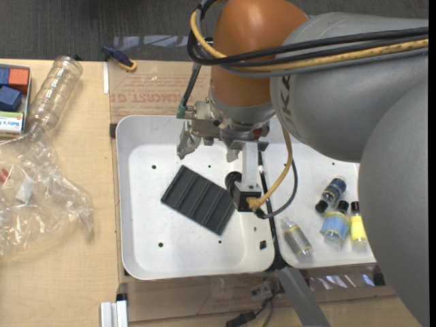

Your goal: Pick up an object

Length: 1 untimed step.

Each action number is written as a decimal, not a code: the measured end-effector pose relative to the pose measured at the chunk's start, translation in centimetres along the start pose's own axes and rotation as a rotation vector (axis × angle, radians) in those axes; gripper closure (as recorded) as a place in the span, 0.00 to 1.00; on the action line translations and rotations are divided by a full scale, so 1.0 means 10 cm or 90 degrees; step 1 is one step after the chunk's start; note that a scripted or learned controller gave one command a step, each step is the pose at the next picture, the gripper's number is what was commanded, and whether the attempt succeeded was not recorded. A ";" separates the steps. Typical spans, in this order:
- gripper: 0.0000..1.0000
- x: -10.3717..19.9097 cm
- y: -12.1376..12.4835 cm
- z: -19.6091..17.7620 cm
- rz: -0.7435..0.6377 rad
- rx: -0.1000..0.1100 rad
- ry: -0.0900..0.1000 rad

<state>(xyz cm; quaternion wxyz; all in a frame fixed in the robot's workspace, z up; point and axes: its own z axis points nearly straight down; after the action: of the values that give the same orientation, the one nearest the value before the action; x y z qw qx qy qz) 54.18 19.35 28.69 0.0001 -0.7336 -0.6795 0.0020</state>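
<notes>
The grey arm with an orange band is seen reaching over the left shallow white bin. A dark grey, flat, ribbed rectangular plastic piece is laid at a slant on that bin's floor, near its middle. The two-finger gripper is held above the bin's far part, apart from the ribbed piece; its fingers are spread and nothing is pinched between them. Small blue and yellow bottles are gathered in the right bin.
</notes>
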 end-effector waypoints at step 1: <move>0.00 0.23 0.04 -0.93 0.134 -0.001 0.000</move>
<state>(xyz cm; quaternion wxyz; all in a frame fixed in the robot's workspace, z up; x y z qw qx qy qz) 54.83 21.64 38.03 -0.0008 -0.8008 -0.5989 0.0019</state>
